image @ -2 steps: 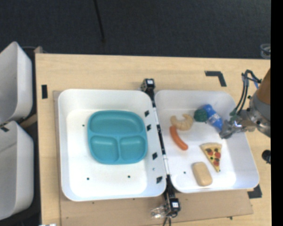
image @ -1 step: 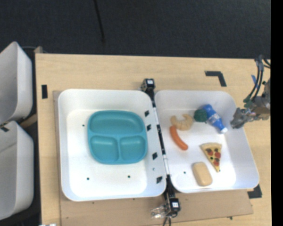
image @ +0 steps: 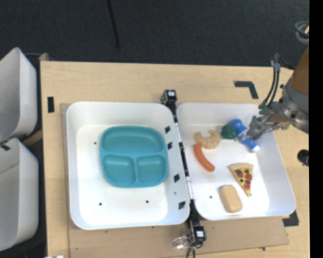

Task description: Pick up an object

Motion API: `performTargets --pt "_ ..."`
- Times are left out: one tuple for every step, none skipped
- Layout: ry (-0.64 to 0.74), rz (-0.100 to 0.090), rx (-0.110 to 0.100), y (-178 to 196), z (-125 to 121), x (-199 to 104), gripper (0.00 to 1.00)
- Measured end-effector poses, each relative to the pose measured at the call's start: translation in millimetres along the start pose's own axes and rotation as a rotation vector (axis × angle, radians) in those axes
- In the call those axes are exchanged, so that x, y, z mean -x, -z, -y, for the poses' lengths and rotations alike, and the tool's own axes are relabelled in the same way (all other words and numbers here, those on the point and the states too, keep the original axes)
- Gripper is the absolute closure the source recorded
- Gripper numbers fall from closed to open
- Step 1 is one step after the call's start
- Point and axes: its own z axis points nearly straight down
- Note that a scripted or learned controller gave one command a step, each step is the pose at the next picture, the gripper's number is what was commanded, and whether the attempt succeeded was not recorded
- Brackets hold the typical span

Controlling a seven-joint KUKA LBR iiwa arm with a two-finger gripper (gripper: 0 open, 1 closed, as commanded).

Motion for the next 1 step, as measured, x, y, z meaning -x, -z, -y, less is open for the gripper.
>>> performTargets --pt "0.001 0.000 -0.001 6.1 -14.9 -50.6 1.00"
